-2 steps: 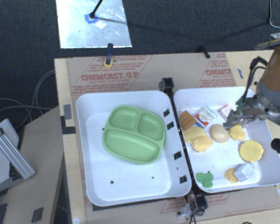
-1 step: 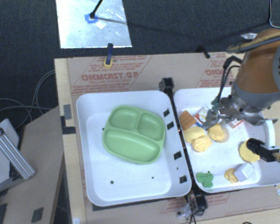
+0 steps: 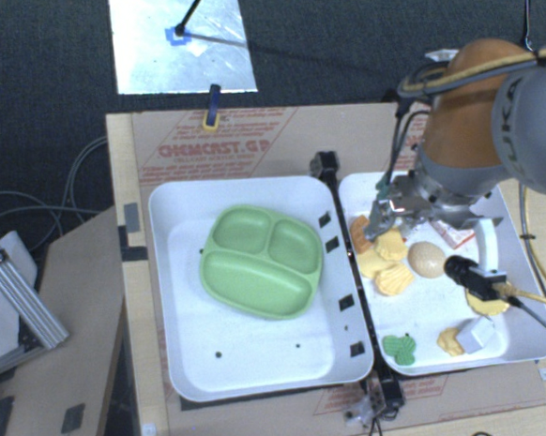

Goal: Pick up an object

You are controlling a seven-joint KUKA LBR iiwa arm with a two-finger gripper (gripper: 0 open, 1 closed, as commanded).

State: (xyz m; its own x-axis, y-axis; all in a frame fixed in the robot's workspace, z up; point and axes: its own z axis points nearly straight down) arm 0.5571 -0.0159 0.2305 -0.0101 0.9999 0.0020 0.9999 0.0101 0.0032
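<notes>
Above right bin's (image 3: 536, 333) toys, gripper (image 3: 383, 215)

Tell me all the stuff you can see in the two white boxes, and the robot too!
White bins: 2, white, side by side on the bench.
Divided plate: 1, green, in the left bin.
Wavy yellow pieces: a few, yellow, right bin, near the divider.
Egg-shaped thing: 1, tan, right bin, middle.
Leafy green piece: 1, green, right bin, front edge.
Small white block: 1, white, right bin, front right, touching a yellow piece.
Robot arm: 1, grey and orange, from the right.
Claw: 1, dark metal, low over the yellow pieces.
</notes>
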